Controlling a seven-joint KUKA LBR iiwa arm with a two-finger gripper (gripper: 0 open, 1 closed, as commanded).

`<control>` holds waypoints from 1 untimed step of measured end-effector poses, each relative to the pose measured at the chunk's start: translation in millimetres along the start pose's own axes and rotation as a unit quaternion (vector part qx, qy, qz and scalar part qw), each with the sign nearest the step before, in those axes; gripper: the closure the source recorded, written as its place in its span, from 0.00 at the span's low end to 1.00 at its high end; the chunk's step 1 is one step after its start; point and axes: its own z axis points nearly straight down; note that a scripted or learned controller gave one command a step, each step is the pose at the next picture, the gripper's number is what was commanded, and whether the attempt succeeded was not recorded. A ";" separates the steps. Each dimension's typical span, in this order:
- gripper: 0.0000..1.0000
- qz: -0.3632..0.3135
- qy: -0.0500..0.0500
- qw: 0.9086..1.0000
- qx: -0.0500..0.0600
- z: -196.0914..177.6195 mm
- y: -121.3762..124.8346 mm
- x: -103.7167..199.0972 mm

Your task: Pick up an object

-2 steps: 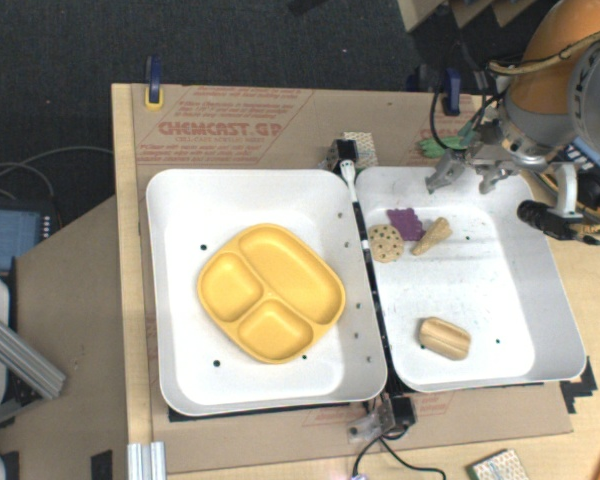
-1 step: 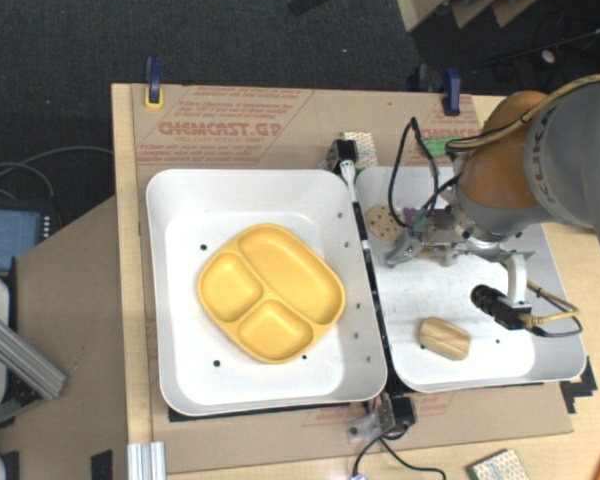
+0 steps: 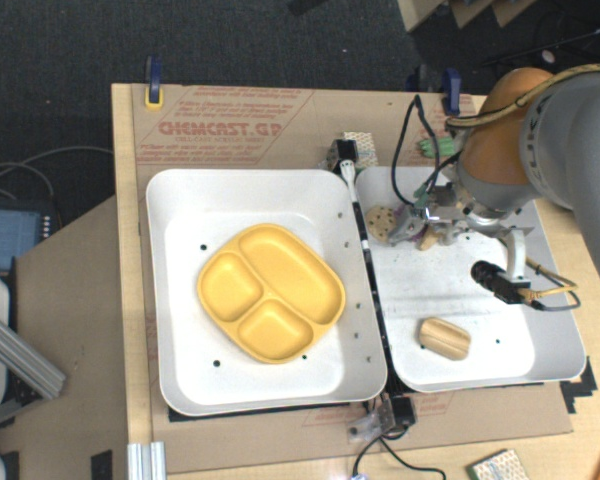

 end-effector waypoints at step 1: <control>1.00 0.001 0.000 1.000 0.000 -10.7 -0.4 -0.2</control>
